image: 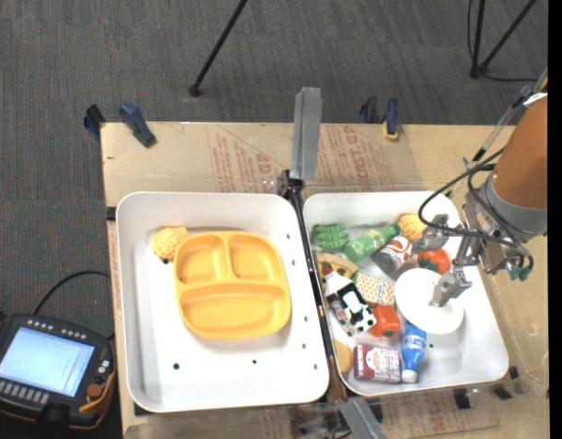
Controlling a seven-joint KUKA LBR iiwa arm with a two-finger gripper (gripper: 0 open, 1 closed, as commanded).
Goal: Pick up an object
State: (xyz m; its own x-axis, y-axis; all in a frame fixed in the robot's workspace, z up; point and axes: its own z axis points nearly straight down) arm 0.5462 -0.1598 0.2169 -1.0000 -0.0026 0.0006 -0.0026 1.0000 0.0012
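Robot lab, clamped bench (171,158), tripod legs (224,37), teach pendant (47,366)

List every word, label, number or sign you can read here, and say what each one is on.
"USED", red print seen upside down on the cardboard sheet behind the bins.
Label on the red packet: too blurred to read.
Label on the blue bottle: too small to read.
Screen of the handheld pendant: no legible text.

One fixed overhead camera, slanted down on both white bins (134,245).
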